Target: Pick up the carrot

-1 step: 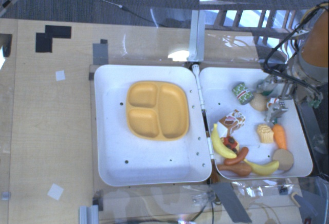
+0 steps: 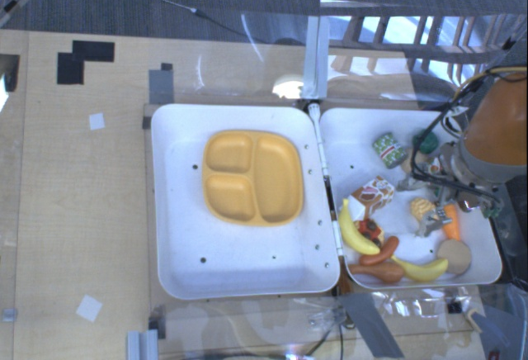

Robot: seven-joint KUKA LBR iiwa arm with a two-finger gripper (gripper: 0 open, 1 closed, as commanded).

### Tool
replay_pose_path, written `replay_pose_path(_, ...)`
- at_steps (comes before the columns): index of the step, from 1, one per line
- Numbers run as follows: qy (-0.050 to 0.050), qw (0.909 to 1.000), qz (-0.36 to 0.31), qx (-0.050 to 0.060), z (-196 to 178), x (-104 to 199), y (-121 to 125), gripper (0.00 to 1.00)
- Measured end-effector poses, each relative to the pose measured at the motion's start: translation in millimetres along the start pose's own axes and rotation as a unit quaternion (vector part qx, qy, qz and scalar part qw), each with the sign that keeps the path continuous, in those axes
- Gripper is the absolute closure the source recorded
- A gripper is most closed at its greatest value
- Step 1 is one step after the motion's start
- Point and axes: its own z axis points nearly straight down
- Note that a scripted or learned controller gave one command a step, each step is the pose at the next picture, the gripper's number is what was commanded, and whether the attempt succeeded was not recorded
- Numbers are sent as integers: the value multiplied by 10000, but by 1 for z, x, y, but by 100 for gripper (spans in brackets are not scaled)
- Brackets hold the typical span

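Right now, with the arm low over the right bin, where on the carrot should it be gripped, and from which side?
The carrot shows as a short orange piece beside the gripper, partly hidden by it, near the right bin's right wall. The beige round item crowds its near end. Probably best: grip across the narrow width at mid-body, coming straight down from above, since the sides look hemmed in.

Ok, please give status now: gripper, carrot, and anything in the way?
Gripper low in right bin, beside carrot. Carrot not lifted, near the bin's right wall. Beige round item close by.
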Motion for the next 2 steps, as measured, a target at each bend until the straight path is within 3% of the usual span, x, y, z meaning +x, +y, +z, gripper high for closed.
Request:
replay_pose_path(1,-56,9995,297,25,3,42,1,0)
replay_pose_path(2,-92,9996,254,37,-10,37,2,100)
